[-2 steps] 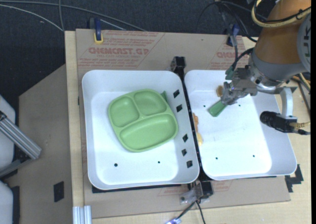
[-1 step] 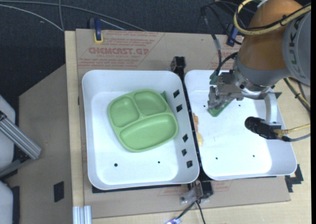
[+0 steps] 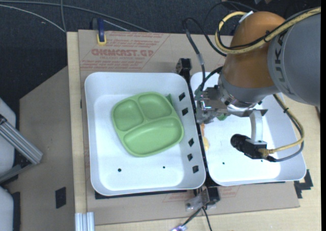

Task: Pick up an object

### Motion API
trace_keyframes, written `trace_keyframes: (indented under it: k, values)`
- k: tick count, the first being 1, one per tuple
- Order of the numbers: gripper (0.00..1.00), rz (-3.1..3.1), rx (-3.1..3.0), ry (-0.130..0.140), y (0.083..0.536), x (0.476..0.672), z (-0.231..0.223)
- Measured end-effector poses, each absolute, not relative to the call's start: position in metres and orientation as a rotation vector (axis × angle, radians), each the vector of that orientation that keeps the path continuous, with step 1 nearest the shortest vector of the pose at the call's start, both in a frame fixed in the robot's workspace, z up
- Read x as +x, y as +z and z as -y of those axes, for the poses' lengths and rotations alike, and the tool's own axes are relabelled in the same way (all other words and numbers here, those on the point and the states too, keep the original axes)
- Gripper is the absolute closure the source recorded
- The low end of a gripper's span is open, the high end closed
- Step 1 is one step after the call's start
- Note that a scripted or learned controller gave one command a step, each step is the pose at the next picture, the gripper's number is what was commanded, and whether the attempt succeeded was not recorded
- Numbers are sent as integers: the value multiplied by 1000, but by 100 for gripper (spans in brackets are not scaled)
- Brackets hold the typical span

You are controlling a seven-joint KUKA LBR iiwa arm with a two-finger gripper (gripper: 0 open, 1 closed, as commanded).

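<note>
Green divided plate [image 3: 147, 124] in left bin [image 3: 99, 138]

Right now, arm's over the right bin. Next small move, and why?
Probably shift left, across the divider toward the green divided plate in the left bin. The gripper sits low at the right bin's left edge, hidden under the wrist, and nothing shows between its fingers; the plate is the clearest pickable object.
</note>
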State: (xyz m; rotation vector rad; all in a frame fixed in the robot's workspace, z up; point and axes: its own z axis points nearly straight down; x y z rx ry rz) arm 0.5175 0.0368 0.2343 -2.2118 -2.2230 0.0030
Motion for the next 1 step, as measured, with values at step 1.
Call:
trace_keyframes:
  k: [1]
  values:
    - [100,2225,-2211,1,241,501,-87]
